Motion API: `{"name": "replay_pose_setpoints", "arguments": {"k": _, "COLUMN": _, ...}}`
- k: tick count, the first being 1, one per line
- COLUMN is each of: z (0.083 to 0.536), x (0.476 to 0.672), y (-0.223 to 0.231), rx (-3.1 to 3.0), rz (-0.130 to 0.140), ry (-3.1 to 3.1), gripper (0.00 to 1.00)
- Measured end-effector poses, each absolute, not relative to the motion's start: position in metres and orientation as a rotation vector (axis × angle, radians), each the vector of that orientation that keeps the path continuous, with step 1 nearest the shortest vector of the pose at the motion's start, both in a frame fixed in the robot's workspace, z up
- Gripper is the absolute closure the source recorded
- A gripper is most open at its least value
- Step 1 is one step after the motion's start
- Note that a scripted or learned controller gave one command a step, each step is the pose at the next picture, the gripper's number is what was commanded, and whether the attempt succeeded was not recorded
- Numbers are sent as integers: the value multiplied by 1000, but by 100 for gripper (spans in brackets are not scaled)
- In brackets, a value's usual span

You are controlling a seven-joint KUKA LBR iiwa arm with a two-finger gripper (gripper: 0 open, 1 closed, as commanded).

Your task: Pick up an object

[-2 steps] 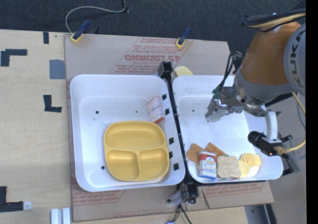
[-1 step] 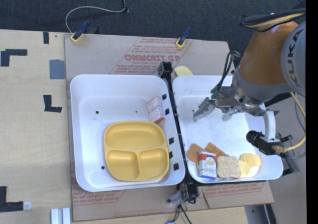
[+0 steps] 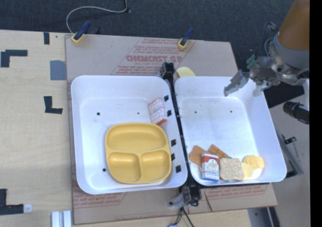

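Spread, empty hand (image 3: 247, 82) hovers well apart from the carton (image 3: 210, 166).

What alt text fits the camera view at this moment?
A grey and orange robot arm's gripper hovers over the far edge of the right white bin, which has toy food along its near wall. The left white bin holds a yellow divided plate and a small carton.

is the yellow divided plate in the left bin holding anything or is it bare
Bare. The yellow three-compartment plastic plate lies flat in the left white bin, and all three compartments show only yellow plastic.
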State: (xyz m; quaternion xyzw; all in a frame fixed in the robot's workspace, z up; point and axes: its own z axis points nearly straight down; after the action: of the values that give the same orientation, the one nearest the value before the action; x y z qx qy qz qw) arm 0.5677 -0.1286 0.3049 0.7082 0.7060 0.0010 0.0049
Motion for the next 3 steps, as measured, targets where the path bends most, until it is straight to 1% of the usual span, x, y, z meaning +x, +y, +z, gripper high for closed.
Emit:
{"name": "replay_pose_setpoints", "arguments": {"k": 1, "z": 182, "x": 587, "y": -68, "rx": 2222, "rz": -10, "ry": 2235, "gripper": 0}}
{"name": "replay_pose_setpoints", "arguments": {"k": 2, "z": 105, "x": 627, "y": -155, "rx": 2226, "rz": -7, "ry": 2218, "gripper": 0}}
{"name": "replay_pose_setpoints", "arguments": {"k": 3, "z": 84, "x": 645, "y": -96, "rx": 2215, "rz": 0, "ry": 2227, "gripper": 0}}
